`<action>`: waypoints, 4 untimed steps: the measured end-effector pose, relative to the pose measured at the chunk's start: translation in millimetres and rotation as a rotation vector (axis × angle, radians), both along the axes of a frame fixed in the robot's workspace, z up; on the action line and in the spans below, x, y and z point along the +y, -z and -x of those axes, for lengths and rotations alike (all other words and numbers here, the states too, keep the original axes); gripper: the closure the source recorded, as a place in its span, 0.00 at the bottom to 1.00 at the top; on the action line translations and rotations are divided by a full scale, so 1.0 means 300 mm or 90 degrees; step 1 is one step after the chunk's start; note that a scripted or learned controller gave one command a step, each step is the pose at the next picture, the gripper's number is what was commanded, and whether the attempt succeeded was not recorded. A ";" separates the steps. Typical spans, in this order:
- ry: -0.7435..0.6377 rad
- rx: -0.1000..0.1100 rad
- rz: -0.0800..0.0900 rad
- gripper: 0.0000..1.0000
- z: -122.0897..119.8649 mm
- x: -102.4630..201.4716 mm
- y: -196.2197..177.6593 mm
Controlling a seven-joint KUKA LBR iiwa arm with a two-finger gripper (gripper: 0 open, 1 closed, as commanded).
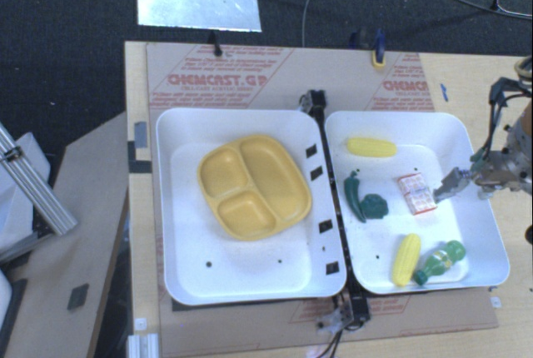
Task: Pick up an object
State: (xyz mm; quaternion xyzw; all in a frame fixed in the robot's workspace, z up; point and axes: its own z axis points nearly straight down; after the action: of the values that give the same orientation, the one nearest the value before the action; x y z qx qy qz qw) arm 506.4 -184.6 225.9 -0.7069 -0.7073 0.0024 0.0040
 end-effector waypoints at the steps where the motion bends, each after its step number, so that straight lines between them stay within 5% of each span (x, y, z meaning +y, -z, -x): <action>1: -0.002 -0.007 0.002 0.00 -0.009 0.001 -0.018; 4: 0.000 -0.004 0.000 0.00 0.026 -0.022 0.458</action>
State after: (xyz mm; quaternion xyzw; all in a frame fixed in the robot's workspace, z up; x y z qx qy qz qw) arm 498.6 -191.3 88.6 -0.7068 -0.7074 0.0005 0.0016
